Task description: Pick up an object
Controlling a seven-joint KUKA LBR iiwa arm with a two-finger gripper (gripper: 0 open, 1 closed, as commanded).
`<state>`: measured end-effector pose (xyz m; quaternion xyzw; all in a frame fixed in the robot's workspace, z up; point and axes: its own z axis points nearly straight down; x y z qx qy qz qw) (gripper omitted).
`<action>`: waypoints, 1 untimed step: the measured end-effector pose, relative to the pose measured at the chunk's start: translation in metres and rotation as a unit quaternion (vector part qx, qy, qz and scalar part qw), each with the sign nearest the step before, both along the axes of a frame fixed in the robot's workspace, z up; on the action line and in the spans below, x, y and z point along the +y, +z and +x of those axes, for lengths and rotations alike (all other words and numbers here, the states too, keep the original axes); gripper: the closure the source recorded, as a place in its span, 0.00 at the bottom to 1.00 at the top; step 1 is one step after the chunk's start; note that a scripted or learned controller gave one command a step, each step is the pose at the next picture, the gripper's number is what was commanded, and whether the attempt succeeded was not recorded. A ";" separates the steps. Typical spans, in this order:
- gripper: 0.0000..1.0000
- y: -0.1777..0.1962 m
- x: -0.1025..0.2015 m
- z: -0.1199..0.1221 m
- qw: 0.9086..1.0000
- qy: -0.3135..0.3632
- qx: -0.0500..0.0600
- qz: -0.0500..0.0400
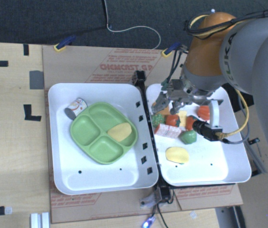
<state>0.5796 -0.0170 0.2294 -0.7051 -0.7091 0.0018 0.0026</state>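
The arm's grey upper link and orange band occupy the upper right of the frame, closest to the lens, with the wrist angled down and left into the right bin point(238, 175). The gripper point(165, 107) sits low over the upper left corner of that bin, directly above a cluster of small objects. Whether the fingers are apart or together cannot be determined; the wrist housing and clutter obscure them.

The cluster lies just below and right of the gripper: a red piece point(172, 119), a green round piece point(188, 137), an orange piece point(203, 112) and a flat white packet point(168, 131), all close together or touching. A yellow lemon-shaped object point(177, 155) lies apart, lower centre of the bin, its long axis roughly horizontal.

Judgement: the red piece is the nearest candidate; nothing is visibly held.

The left bin point(60, 165) holds a green divided tray point(96, 137).
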 end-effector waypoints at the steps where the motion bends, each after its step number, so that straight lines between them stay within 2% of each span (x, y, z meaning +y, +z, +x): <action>1: 1.00 0.000 0.003 0.001 1.000 -0.001 0.000 -0.001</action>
